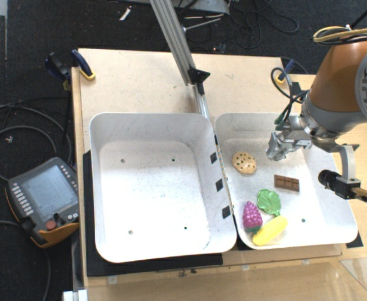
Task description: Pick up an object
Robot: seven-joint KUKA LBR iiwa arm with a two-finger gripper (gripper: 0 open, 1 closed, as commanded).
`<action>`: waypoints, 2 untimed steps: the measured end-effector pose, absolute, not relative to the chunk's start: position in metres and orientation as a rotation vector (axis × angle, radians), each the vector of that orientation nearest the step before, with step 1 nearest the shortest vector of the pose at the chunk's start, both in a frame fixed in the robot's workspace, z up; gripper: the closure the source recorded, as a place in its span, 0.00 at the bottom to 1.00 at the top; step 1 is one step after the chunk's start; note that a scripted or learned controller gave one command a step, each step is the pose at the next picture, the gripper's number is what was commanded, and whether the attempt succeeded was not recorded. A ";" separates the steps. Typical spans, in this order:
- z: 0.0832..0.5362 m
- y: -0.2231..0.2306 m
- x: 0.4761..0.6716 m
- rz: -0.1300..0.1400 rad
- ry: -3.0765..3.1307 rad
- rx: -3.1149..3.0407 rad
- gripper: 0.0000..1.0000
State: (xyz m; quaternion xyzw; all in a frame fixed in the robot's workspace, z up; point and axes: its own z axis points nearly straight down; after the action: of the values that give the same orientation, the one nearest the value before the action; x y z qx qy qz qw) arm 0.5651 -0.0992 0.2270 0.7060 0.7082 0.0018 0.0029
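Cookie [244,163] just left of jaws.

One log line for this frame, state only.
claw above right bin, holding nothing | nearest: cookie | also: chocolate, grapes, corn

- My gripper [277,150] is hanging over bare floor in the right bin [334,227].
- The cookie [244,163] is sitting just beside it.
- The chocolate bar [287,182], green leaf [268,200], purple grapes [252,216] and yellow corn [270,231] are crowding the front.
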 end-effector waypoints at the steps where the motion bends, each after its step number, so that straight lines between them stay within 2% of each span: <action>1: 0.231 -0.038 0.569 0.004 2.232 2.211 1.00; 2: 0.235 0.010 0.572 0.003 2.231 2.213 1.00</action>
State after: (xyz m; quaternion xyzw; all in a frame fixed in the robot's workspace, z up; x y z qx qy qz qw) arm 0.5719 0.0101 0.2353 0.7042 0.7100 0.0009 -0.0003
